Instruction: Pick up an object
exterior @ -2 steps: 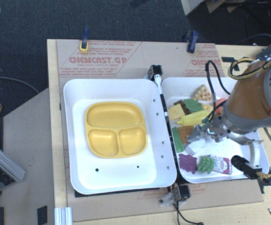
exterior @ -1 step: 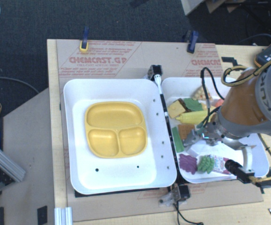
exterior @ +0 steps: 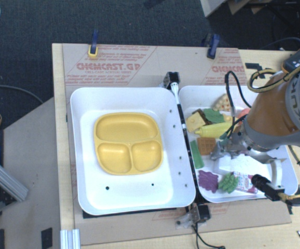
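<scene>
We saw the jaws down among plastic toy foods in the right white bin; whether they gripped anything, we couldn't tell, so the pick seemed unfinished.

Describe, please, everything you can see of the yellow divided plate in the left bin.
The yellow plate looks like smooth moulded plastic, a rounded rectangle with three compartments: one wide section along the far side and two smaller ones side by side nearer the camera. It lies flat and right side up on the floor of the left white bin, roughly centred, slightly toward the far wall. Nothing sits in its compartments, and it touches only the bin floor.
</scene>
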Available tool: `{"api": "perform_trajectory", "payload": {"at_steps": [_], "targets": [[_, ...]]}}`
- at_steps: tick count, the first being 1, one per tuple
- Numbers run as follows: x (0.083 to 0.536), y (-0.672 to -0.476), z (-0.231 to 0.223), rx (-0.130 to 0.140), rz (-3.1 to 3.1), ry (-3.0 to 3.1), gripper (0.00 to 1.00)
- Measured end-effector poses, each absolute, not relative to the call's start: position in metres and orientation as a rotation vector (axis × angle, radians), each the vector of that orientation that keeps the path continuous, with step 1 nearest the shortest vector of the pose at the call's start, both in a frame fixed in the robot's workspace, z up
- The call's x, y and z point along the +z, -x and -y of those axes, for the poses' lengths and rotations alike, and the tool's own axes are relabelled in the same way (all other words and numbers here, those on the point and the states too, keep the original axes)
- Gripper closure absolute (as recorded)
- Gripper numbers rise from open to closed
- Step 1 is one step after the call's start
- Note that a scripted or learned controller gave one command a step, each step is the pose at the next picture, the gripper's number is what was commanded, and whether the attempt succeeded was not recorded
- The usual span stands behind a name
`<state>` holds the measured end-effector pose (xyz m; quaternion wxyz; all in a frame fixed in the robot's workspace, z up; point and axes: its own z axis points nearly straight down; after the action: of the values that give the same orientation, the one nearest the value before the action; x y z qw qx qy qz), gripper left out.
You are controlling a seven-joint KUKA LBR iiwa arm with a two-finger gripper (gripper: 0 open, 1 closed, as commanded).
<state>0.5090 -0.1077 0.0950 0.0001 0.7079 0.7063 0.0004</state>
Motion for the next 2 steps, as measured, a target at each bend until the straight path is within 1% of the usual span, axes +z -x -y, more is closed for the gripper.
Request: {"api": "perform_trajectory", "payload": {"at_steps": [1,2], "targets": [[0.156,-0.515,0.113,0.004,-2.218,-2.217,1.0],[0.218,-0.511,0.114,0.006,-2.218,-2.216,1.0]]}}
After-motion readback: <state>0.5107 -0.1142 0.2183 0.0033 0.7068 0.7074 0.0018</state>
